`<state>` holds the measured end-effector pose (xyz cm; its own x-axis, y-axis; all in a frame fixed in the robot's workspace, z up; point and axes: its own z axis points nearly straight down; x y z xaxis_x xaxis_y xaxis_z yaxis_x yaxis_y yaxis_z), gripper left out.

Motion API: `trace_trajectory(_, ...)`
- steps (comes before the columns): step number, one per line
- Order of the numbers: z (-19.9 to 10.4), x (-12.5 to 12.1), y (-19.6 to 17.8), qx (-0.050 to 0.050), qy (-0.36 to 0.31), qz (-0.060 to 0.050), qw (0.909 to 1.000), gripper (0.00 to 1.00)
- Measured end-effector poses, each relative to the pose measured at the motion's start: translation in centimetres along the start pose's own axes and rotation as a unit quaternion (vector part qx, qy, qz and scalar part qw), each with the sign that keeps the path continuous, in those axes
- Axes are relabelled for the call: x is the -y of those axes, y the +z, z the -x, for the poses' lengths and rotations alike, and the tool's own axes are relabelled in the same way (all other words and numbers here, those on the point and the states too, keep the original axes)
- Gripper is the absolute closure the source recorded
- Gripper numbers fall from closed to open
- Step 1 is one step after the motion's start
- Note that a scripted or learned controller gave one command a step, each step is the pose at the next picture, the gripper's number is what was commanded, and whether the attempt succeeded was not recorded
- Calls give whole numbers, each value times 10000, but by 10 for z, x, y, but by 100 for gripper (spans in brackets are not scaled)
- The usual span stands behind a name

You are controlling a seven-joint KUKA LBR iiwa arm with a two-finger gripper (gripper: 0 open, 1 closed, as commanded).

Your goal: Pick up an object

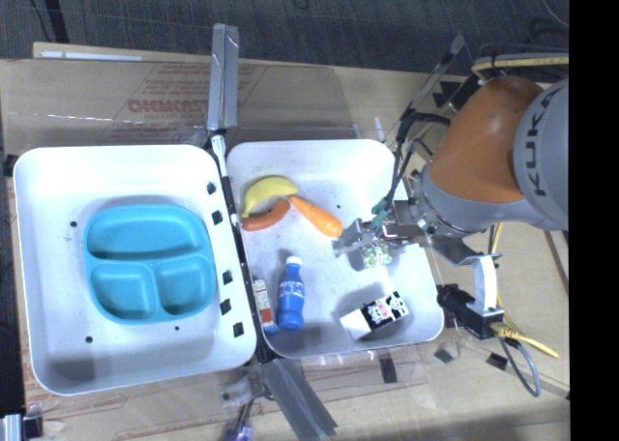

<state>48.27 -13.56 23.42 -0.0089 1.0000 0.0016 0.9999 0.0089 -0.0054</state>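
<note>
The right bin [319,161] holds a yellow banana [269,190], a brown sausage [266,218], an orange carrot [317,217], a blue bottle [290,294] lying on its side, and a black-and-white box [383,312]. My gripper [360,242] hangs low over the bin's right middle, just right of the carrot's tip and above the box. A small greenish, glassy thing [375,255] lies right under it. I cannot tell whether the gripper touches it.
The left bin [48,188] holds a blue divided tray [150,260]. A small red-and-white item [261,300] lies against the divider beside the bottle. The grey and orange arm [484,154] covers the right bin's right rim. A metal bar [223,76] stands behind the bins.
</note>
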Motion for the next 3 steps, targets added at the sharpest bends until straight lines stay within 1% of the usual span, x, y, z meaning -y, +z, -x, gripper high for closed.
trace_trajectory(1,-40,5,143,-3,407,13,9992,0)
trace_trajectory(2,-40,4,134,-2,371,10,9993,100)
trace_trajectory(3,-87,-62,42,0,233,10,9997,100)
